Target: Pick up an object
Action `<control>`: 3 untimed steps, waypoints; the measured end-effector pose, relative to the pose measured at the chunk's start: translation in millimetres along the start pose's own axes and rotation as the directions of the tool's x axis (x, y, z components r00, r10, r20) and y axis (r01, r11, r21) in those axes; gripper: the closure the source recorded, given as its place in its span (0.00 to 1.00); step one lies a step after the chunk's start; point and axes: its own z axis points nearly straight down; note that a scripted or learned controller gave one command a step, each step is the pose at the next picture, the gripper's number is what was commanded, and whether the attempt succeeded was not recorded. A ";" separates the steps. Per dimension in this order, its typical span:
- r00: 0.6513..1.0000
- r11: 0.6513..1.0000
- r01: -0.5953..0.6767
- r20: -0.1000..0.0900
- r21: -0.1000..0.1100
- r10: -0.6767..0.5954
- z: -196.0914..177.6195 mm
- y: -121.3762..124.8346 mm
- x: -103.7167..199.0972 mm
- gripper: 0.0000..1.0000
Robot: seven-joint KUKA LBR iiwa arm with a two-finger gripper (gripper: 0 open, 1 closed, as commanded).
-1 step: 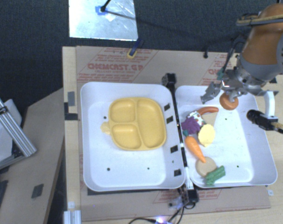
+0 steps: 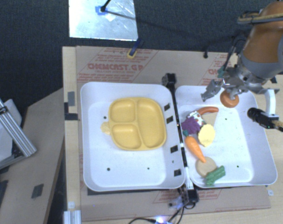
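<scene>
You see an orange round object [image 2: 229,99] at the far edge of the right bin [image 2: 253,162], just at the gripper [image 2: 224,91]. If the tool really grips it, you cannot tell. The carrot [image 2: 194,148] lies nearer, beside the bin's left wall.

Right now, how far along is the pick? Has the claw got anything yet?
Done: the claw is up over the far end of the right bin, with a round orange object just beneath it. In hand: a grip on it can't be confirmed from this view. Left: confirming that lift; the carrot, purple piece and green piece lie in the bin.
</scene>
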 end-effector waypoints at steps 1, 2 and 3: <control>1.000 1.000 -0.002 0.000 0.004 0.002 41.4 -1.2 0.4 0.00; 1.000 1.000 -0.002 -0.001 0.005 0.002 83.9 -2.4 4.6 0.00; 1.000 1.000 -0.002 0.000 0.003 0.002 129.6 2.1 -2.6 0.00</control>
